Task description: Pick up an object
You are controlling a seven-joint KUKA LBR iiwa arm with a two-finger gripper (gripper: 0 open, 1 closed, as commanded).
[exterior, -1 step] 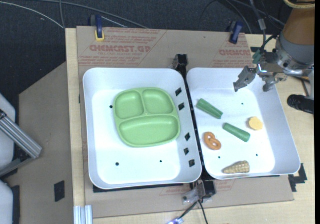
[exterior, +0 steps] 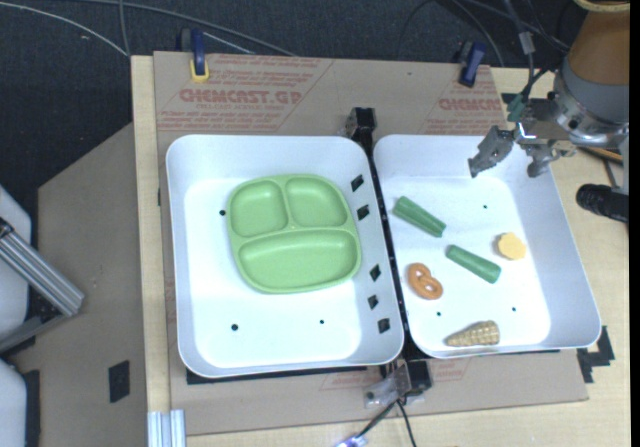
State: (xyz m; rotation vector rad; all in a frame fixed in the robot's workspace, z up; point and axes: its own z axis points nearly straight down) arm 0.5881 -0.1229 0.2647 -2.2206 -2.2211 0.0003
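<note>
Right now my gripper (exterior: 512, 151) hangs over the upper right part of the frame, above the far edge of the right bin (exterior: 560, 235), with my two fingers spread apart and nothing between them. One finger tip shows to the left, the other to the right, so the gap between them runs roughly across the frame.

Everything I could take lies below me in the picture and somewhat to the left. The closest candidate is the upper green cylinder (exterior: 418, 216), down and left of my gripper, near the divider between the bins. Its long axis runs on a diagonal, from upper left to lower right. The second green cylinder (exterior: 472, 263) lies parallel to it, further down, nearly under my gripper's column in the frame. Just right of that one sits a small yellow round piece (exterior: 511, 247), apart from it. Lower still are an orange pretzel-shaped piece (exterior: 425, 282) and a tan ridged cone (exterior: 473, 336) by the bin's lower rim.

The left bin (exterior: 200, 315) carries a green divided plate (exterior: 294, 232), well away from me.

As I judge it, the move turns on that diagonal: I would need to travel down-frame and turn my wrist so my fingers close across a cylinder's short width, not along its length.
</note>
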